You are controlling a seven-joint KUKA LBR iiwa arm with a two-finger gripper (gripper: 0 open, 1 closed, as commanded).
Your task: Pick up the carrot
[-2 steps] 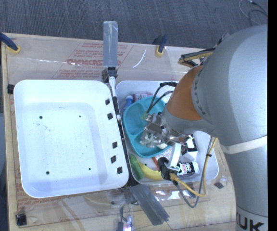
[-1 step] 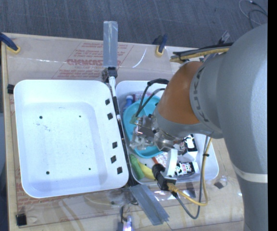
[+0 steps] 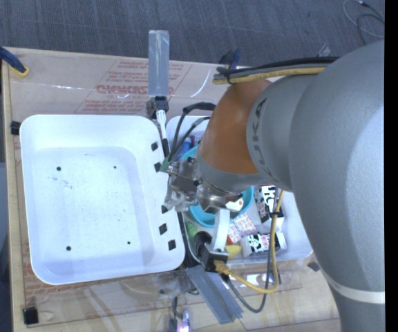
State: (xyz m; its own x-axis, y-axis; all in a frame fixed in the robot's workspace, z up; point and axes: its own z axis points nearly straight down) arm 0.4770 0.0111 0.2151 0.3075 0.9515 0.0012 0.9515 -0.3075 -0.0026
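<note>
My gripper reaches down into the left part of the right bin, close to the wall it shares with the left bin. The grey arm and its orange band cover most of that bin. Below the wrist a few items peek out: a teal object, a colourful packet, a black-and-white patterned piece and something yellow. I cannot tell whether anything is held.
The left bin is a wide white tray with only small dark specks on its floor. A grey upright bar stands at the back between the bins. Blue clamps sit at the bench's left corner.
</note>
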